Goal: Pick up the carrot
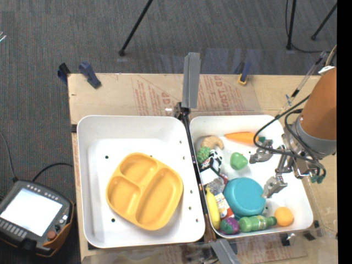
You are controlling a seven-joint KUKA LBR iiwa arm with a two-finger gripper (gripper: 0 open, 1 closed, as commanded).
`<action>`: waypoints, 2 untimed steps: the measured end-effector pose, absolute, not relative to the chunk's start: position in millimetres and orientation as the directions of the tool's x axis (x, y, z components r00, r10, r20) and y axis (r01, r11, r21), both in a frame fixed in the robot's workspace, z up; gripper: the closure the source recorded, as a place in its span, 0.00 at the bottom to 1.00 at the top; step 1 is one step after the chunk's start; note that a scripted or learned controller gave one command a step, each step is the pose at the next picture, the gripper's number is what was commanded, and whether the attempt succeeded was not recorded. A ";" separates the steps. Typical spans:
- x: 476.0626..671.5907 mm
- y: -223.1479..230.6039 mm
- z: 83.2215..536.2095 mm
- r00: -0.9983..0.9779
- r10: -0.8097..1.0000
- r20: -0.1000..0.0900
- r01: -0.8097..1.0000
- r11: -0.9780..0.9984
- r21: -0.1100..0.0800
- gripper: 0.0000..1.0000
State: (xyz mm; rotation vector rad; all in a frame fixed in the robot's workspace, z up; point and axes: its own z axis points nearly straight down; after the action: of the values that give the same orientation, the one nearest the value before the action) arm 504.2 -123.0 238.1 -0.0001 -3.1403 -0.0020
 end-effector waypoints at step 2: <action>482.0 -209.6 120.2 -0.976 0.215 -0.015 0.215 0.977 0.001 0.00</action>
State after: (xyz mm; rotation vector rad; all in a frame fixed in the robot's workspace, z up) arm 482.0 -209.6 120.2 -0.3417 -3.1377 0.0015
